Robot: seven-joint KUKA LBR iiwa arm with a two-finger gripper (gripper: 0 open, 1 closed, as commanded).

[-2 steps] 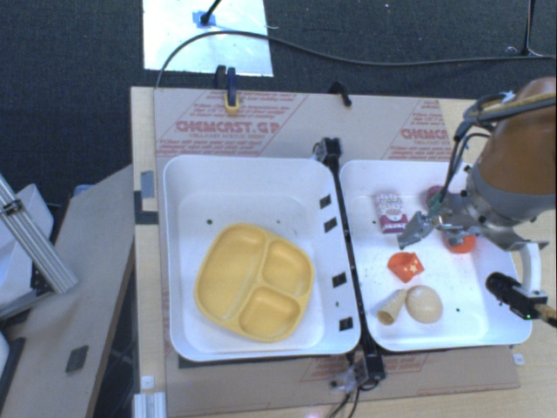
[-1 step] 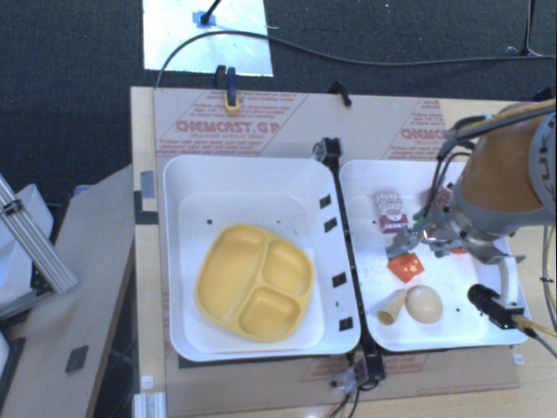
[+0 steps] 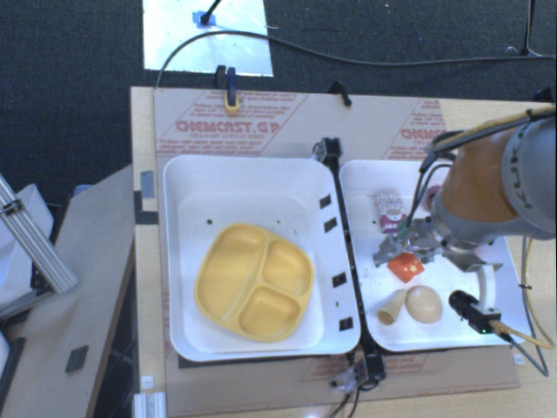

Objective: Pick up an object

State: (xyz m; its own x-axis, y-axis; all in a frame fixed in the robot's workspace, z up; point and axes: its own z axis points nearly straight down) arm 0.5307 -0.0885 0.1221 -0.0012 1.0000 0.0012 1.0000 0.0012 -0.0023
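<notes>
Camera view: end effector (image 3: 393,252), grip state unclear, touches crumpled orange wrapper (image 3: 406,267).

a robotics lab: clamped bench (image 3: 261,120), twin white bins (image 3: 252,177), loose cables (image 3: 365,59), dark carpet (image 3: 70,59)

The arm (image 3: 513,177) comes in from the right edge of the camera view, its thick grey body bent down toward the lower left with the orange band (image 3: 474,177) wrapped around it just above the wrist. Below the band the grey wrist narrows to the gripper (image 3: 396,249), a small metal part angled down and to the left. A black cable loops over the top of the arm near the band.
</notes>
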